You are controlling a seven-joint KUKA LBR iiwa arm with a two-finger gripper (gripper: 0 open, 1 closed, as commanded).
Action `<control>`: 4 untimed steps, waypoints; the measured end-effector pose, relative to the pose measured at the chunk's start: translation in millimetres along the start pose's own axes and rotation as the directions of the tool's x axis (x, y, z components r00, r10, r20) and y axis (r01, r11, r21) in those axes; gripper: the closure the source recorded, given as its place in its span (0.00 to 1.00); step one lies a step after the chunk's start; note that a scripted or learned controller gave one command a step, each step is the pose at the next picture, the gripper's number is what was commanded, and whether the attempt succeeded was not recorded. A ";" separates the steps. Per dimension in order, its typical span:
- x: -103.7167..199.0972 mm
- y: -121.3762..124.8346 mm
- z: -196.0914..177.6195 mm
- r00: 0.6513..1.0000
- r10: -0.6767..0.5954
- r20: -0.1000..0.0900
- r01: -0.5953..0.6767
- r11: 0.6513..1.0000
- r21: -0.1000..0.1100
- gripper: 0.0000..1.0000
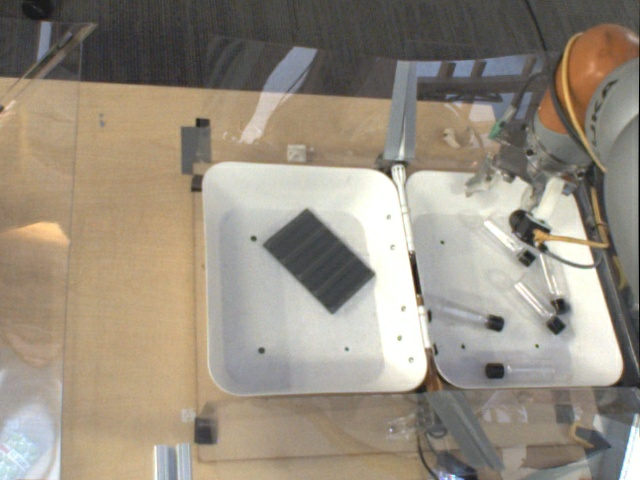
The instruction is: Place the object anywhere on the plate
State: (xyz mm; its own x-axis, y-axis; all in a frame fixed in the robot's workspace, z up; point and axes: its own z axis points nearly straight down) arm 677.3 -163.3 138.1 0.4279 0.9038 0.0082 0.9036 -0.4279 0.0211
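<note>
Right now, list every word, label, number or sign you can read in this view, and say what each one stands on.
None can be read.
The dark ribbed plate in the left bin bears no print.
The clear tubes with black caps in the right bin carry nothing legible at this size.

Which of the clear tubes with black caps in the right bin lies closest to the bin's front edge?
The tube lying almost level along the front of the right bin, black cap pointing left. The others lie farther back and are tilted.

Plate in left bin; tubes in right bin.
</note>
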 end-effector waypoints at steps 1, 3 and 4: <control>-26.5 6.7 -81.5 0.993 0.122 0.009 -0.122 0.992 0.014 0.00; -11.8 -2.1 -34.8 1.000 0.016 0.008 -0.017 1.000 0.019 1.00; -11.9 -2.0 -35.0 1.000 0.017 0.007 -0.017 1.000 0.018 0.00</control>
State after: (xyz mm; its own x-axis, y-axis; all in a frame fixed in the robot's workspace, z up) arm 669.6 -173.1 173.0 0.4430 0.8965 0.0011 0.8965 -0.4430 0.0028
